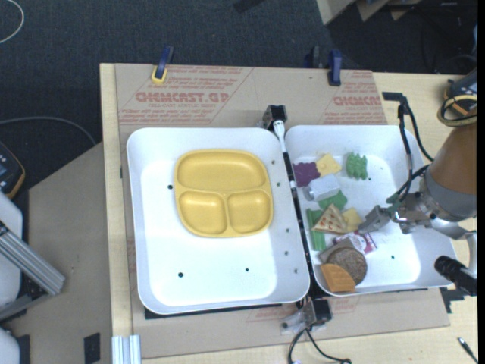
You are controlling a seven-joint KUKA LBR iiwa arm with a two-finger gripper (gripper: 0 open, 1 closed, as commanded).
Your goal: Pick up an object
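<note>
the gripper (pixel 377 218) hung low in the right bin (pixel 394 139), at three o'clock of the food pile; whether it was apart or together i couldn't tell. the nearest pick, a pizza slice (pixel 330 220), lay just at its nine o'clock. to do it well, i'd have centred over one piece, clear of its neighbours.

Yellow tray (pixel 223 190), white bins (pixel 151 226), purple, green, perhaps brown toys (pixel 333 211).

Desk on dark carpet

A dark blue-grey carpet (pixel 114 21) surrounds the brown printed desk (pixel 189 89); clamps (pixel 161 65) hold its far edge.
</note>
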